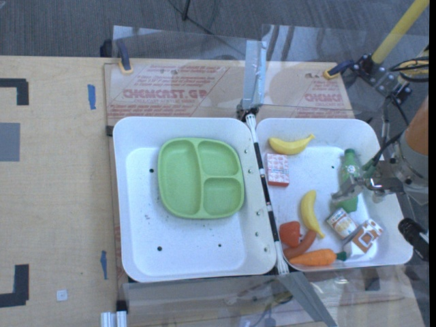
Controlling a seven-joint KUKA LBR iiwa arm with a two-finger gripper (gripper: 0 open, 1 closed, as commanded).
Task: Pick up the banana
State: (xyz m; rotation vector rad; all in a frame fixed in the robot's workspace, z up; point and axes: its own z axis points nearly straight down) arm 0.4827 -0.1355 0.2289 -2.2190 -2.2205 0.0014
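Two yellow bananas lie in the right bin [320,129]. One banana [289,144] rests near the bin's far edge, curved side down. The other banana [310,213] lies lengthwise in the middle of the bin. My gripper [349,191] hangs over the right side of that bin, right of the middle banana and apart from it. It partly covers the lower end of a green bottle [349,162]. Nothing yellow shows at the gripper.
A green divided plate [201,178] sits in the left bin [136,203]. The right bin also holds a red-and-white box [277,169], a red pepper [289,232], a sausage [304,244], a carrot [315,257] and two small cartons [340,222] [366,237].
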